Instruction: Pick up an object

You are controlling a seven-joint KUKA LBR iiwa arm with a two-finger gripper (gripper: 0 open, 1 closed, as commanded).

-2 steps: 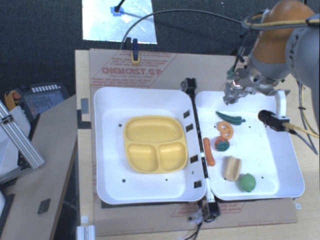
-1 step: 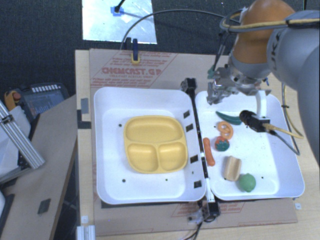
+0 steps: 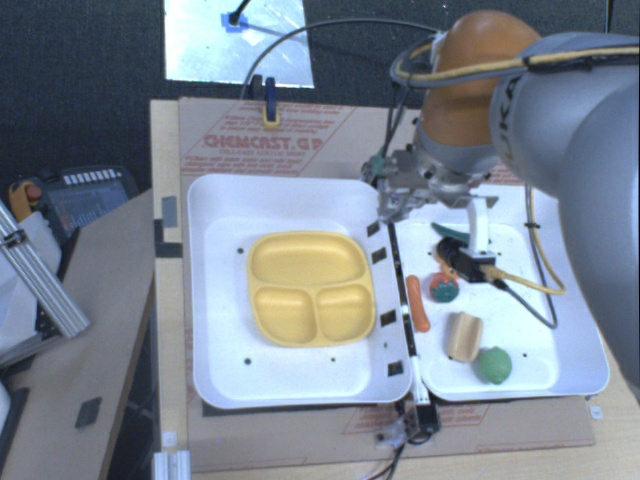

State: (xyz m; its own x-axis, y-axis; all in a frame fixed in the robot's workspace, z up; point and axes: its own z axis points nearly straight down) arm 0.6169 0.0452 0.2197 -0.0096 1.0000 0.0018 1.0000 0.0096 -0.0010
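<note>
The right bin [image 3: 570, 368] holds several small objects. An orange stick [image 3: 417, 304] lies next to the divider. A small orange and teal ball [image 3: 444, 288] sits beside it, with a tan cylinder [image 3: 463, 336] and a green ball [image 3: 492, 365] nearer the front. A dark green piece [image 3: 452, 231] lies partly under the arm. My gripper [image 3: 398, 205] hangs low over the back end of the divider between the bins, a little behind the orange stick. Nothing shows in its grasp.
The left bin [image 3: 215, 368] holds a yellow three-compartment tray [image 3: 308, 288]. A white and black fitting [image 3: 476, 243] with a yellow cable [image 3: 530, 286] hangs off the arm over the right bin. The grey arm covers that bin's back right.
</note>
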